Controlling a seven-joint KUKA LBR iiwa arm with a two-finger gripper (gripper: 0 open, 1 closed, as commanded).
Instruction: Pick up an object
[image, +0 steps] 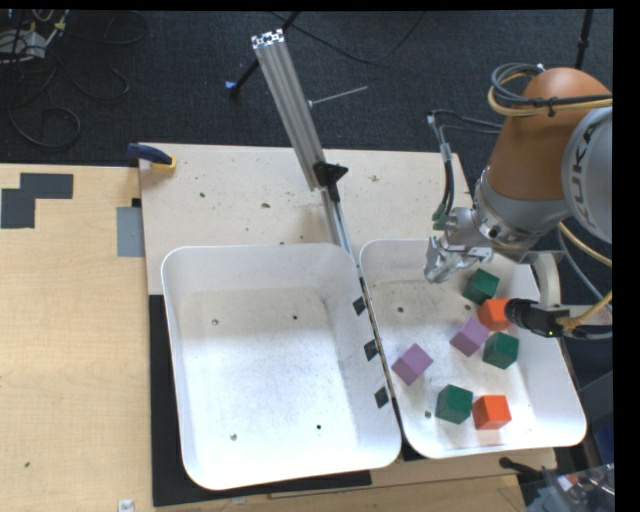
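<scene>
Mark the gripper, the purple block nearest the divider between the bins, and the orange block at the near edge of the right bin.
gripper (443, 262): camera view, between its fingertips.
purple block (412, 363): camera view, on its top face.
orange block (491, 411): camera view, on its top face.

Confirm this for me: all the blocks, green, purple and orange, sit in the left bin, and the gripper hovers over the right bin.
Not quite. The camera view shows the blocks, such as the green block, purple block and orange block, in the right bin, not the left bin. The gripper does hover over the right bin.
</scene>
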